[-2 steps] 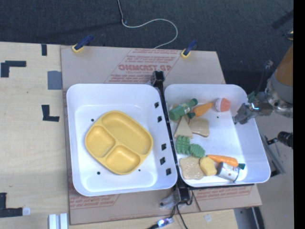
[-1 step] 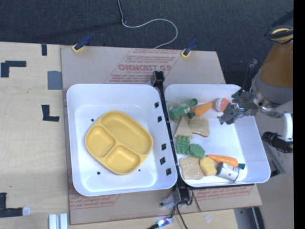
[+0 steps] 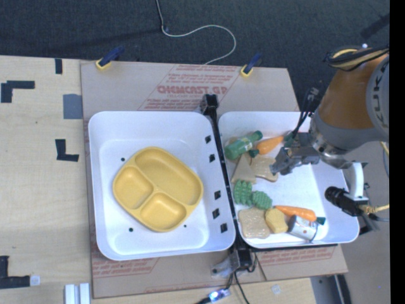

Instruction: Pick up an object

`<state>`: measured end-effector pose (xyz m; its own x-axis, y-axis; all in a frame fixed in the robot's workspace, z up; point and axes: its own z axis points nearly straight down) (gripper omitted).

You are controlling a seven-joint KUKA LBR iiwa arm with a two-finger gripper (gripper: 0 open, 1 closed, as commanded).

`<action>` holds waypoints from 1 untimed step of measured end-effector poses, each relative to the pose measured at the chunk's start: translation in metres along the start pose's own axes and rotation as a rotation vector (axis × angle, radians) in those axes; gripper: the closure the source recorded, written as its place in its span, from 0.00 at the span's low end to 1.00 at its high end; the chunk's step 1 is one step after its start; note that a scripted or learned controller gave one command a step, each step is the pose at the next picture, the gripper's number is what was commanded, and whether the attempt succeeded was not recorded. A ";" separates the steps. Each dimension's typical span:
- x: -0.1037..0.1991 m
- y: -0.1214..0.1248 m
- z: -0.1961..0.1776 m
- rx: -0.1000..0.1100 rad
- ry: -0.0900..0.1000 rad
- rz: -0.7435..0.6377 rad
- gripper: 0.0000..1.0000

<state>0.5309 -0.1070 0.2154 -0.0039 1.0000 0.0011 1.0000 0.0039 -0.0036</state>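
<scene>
In the right bin (image 3: pixel 335 233), the tool (image 3: pixel 283 164) hangs directly over the right end of a tan bread slice (image 3: pixel 261 168), whose length runs leftward from it; I cannot tell the tool's opening.

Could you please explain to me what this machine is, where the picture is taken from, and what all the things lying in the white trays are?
This is one picture from a camera fixed above a bench, looking down at a slant. The grey and orange machine on the right is a robot arm; its gripper hangs low over the right bin. That bin holds toy food: a green bottle, two carrots, bread slices, green leafy pieces and a small can. The left bin holds a yellow divided plate. I see nothing held.
</scene>
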 end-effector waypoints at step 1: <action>0.061 -0.007 -0.006 0.000 0.001 -0.003 1.00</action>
<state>0.5239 -0.0456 0.2216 -0.0064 1.0000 0.0021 1.0000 0.0065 -0.0033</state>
